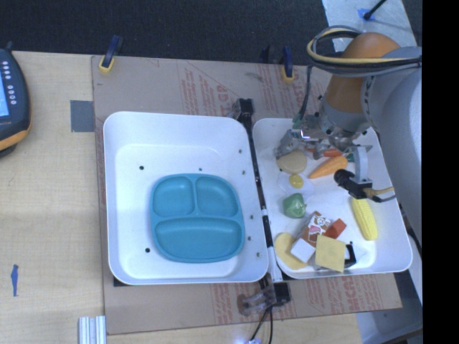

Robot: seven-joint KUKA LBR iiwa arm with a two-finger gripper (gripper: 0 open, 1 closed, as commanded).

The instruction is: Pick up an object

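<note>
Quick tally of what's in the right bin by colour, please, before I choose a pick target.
Yellow: 4, corn cob, small ball, flat square, round slice
Orange: 1, carrot
Green: 1, leafy piece
Tan: 1, round piece
Red-brown: 2, small blocks
White: 1, block
Total: 10

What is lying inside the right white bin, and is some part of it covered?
The right bin holds a carrot, corn cob, green piece and yellow block. The arm covers the bin's far end.
</note>
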